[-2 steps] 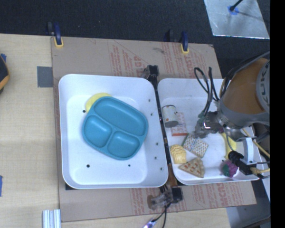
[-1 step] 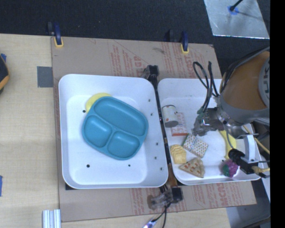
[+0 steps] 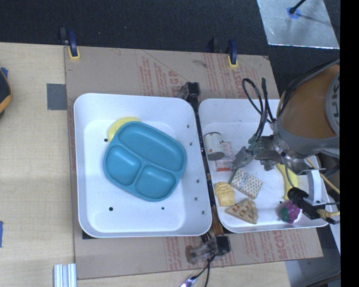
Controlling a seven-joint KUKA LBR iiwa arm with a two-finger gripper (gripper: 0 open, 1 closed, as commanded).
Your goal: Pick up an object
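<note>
Several items crowd claw (image 3: 244,158) in right bin (image 3: 227,109): can (image 3: 213,145), checkered block (image 3: 246,183); claw state unclear

blue tray (image 3: 145,161) | yellow plate (image 3: 121,124) | white bins (image 3: 87,160) | checkered block (image 3: 246,183) | purple toy (image 3: 289,211)

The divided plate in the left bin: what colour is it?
Blue; the divided plate shows clearly in the camera view, lying over something yellow in the left bin.
</note>
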